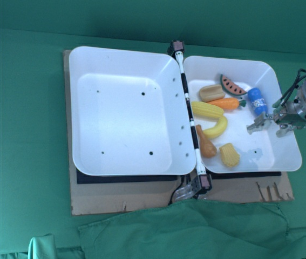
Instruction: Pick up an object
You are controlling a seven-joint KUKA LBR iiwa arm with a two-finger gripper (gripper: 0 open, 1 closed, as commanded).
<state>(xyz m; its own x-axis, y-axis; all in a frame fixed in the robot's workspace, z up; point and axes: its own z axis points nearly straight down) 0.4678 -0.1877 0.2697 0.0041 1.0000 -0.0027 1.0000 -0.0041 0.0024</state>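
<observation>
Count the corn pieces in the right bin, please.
2. A long corn cob lies near the divider, above the banana; a short corn chunk sits near the bin's front edge. None looks hidden.

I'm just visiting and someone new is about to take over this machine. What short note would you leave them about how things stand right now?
End effector: over the right bin, near its right side, nothing seen between its fingers.
Objects, all in the right bin: watermelon slice, blue bottle, carrot, bread roll, corn cob, banana, drumstick, small corn piece.
Done: nothing lifted yet.
Left: grasp and raise one object; the blue bottle lies nearest.
</observation>
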